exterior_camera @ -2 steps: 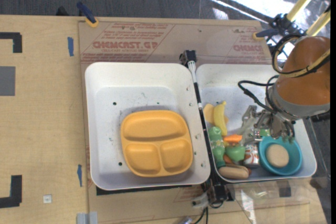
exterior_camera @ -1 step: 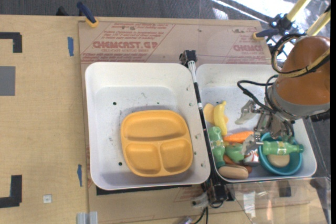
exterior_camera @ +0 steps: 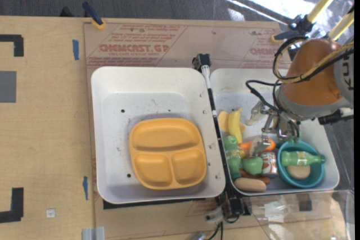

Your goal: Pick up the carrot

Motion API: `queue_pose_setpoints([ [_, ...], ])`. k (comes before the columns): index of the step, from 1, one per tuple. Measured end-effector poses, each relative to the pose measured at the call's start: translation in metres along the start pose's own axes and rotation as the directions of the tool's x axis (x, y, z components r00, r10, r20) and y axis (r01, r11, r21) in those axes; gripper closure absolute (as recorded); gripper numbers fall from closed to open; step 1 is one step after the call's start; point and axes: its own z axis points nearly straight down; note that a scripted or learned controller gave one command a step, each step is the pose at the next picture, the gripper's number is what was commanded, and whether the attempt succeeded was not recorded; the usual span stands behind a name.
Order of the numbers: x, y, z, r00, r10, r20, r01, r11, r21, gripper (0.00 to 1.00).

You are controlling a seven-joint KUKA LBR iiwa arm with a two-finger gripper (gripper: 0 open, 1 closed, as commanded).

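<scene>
The carrot (exterior_camera: 246, 147) is a small orange piece lying in the right bin (exterior_camera: 332, 180) among other toy food. Part of it is covered by my gripper (exterior_camera: 262, 145), which hangs low right over it, with orange showing on both sides of the tip. The arm's orange band (exterior_camera: 309, 78) sits above and to the right of the bin's middle.
A yellow divided plate (exterior_camera: 167, 152) lies in the left bin (exterior_camera: 107, 121). Packed around the carrot in the right bin are a banana (exterior_camera: 233, 122), green toy vegetables (exterior_camera: 252, 164), a hot dog (exterior_camera: 251, 184) and a teal bowl (exterior_camera: 315, 174) holding a green bottle (exterior_camera: 302, 159).
</scene>
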Motion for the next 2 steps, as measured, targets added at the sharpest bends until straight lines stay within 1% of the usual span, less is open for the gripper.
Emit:
queue_pose_setpoints([
  [1, 0.010, -0.026, 0.006, 0.979, 0.203, 0.009, -0.203, 0.979, -0.004, 0.00],
  [2, -0.002, -0.019, 0.008, 0.880, 0.475, 0.005, -0.475, 0.880, 0.003, 0.00],
])
